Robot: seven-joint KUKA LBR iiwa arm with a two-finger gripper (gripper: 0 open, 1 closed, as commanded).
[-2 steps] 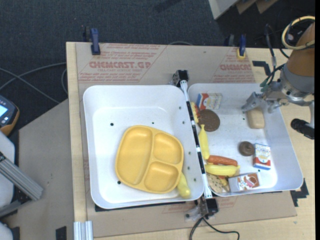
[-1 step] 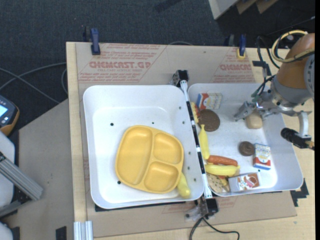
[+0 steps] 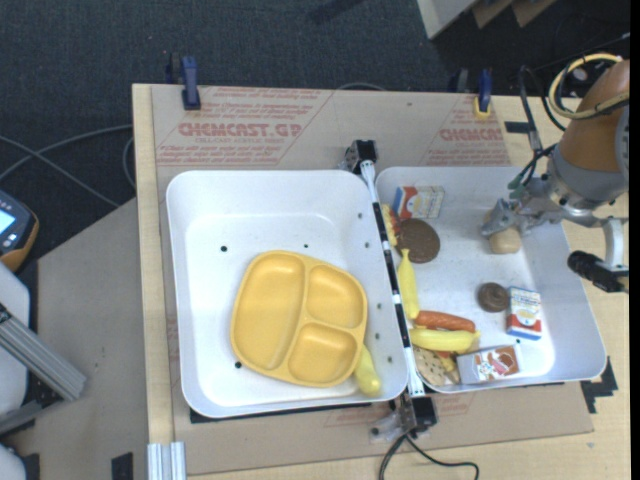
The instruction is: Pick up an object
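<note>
The right bin (image 3: 566, 298) holds several small toy foods. My gripper (image 3: 503, 222) reaches in from the right and sits low at the bin's upper right, directly over a pale tan lump (image 3: 506, 241) that shows just below it. Whether the lump is gripped cannot be seen. To its left lie a brown round cookie (image 3: 418, 240) and a small white carton (image 3: 421, 201). Nearer the front are a small brown disc (image 3: 492, 296) and an orange-and-white box (image 3: 525, 313).
The left bin (image 3: 200, 218) carries a yellow compartment plate (image 3: 298, 316) and a yellow piece (image 3: 367, 374) at its front right corner. Along the right bin's left wall lie a banana (image 3: 406, 283), a red sausage (image 3: 444, 320), another yellow piece (image 3: 441, 340), a cracker (image 3: 434, 366) and a red-white packet (image 3: 491, 363).
</note>
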